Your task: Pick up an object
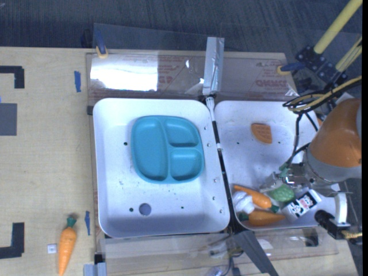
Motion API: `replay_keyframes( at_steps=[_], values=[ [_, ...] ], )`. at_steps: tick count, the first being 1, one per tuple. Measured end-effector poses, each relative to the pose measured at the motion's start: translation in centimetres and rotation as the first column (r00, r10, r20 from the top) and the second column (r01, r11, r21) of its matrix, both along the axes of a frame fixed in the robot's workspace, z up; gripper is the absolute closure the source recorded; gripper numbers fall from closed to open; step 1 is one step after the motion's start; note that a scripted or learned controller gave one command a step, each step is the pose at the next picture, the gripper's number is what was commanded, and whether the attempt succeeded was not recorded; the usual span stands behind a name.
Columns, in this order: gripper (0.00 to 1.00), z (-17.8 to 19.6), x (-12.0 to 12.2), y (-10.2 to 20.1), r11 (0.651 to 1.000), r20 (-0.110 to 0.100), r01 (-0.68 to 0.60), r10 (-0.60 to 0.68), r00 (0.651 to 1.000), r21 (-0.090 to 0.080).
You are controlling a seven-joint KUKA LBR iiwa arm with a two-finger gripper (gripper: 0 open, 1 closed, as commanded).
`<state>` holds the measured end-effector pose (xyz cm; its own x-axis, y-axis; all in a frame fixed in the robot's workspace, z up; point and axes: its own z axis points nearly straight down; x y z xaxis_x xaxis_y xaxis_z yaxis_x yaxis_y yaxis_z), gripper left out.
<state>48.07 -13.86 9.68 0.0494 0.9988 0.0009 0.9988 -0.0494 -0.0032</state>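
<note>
Reaching in from the right, the arm (339, 140) has its gripper (286, 183) low in the right bin (241, 117), over the clutter near that bin's front edge; whether anything is grasped cannot be told, since the tool's metal parts and cables blur together there. Just beneath and beside it sits a green leafy toy (282, 194), touching an orange carrot (255, 197) that lies slantwise to its left. A second carrot (265, 217) lies closer to the front wall, with a small white piece (241, 202) and a bit of green at its left end. A white box with black markings (303, 203) rests just right of the green toy. Well apart from this cluster, toward the bin's back, lies a flat orange slice-shaped piece (262, 133) by itself. The left bin (109, 171) holds a teal divided plate (167, 148) near its middle and a small grey-blue disc (145, 209) near the front. Both bins stand side by side on the wooden counter (40, 154). On the counter, left of the bins near the front edge, lies another toy carrot with a green top (67, 244).
</note>
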Motion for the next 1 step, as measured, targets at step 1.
replay_keyframes(
  at_steps=[1],
  values=[
    [1.0,0.76,0.13,-0.06,1.0,0.002,0.002,-0.002,1.0,-0.001]
  ],
)
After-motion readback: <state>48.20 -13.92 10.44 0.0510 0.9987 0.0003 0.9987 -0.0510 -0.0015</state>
